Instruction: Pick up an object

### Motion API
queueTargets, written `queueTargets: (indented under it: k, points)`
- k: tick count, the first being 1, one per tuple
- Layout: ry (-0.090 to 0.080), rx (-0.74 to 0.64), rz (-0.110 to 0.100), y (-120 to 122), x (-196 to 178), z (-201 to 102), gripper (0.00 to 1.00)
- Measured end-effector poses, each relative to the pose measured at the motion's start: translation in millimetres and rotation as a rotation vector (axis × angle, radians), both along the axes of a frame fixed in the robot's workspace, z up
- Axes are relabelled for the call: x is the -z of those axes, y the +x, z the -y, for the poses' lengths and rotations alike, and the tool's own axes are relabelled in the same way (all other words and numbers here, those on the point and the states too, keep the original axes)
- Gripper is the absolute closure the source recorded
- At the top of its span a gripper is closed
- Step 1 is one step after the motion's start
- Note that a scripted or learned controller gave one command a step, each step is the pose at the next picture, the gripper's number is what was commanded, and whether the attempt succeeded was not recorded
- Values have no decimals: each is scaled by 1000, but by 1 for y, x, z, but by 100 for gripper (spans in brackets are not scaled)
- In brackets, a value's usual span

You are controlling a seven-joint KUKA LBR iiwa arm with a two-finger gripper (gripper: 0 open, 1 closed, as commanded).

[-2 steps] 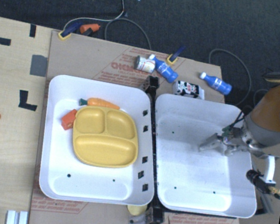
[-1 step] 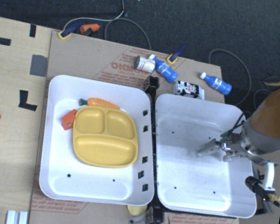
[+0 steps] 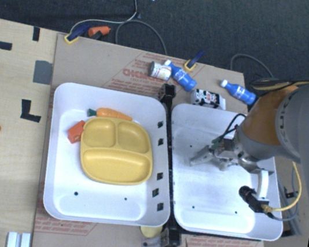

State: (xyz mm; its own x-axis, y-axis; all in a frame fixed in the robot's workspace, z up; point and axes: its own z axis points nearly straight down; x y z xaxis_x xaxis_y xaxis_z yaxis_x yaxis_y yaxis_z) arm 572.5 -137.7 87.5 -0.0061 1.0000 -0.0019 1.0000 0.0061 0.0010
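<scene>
Now, operator: your gripper (image 3: 200, 156) sits low in right bin (image 3: 215, 218), fingers slightly spread, holding nothing. Nearest pickable: yellow divided plate (image 3: 117, 150) in left bin (image 3: 55, 191), at nine o'clock, long axis three-to-nine.

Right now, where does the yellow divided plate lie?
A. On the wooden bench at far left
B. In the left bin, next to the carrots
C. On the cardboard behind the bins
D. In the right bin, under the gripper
B: the yellow divided plate rests inside the left bin, with an orange carrot along its far edge, while the gripper hangs over the right bin.
</scene>
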Motion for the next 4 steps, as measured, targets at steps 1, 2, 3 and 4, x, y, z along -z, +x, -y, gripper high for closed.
queueTargets:
  k: [1,2,3,4]
  points:
    - [0,0,6,91,-1,-16,0]
    - [-1,5,3,40,1,-43,0]
    - [0,4,3,98,2,-19,0]
    - [-1,4,1,82,2,-44,0]
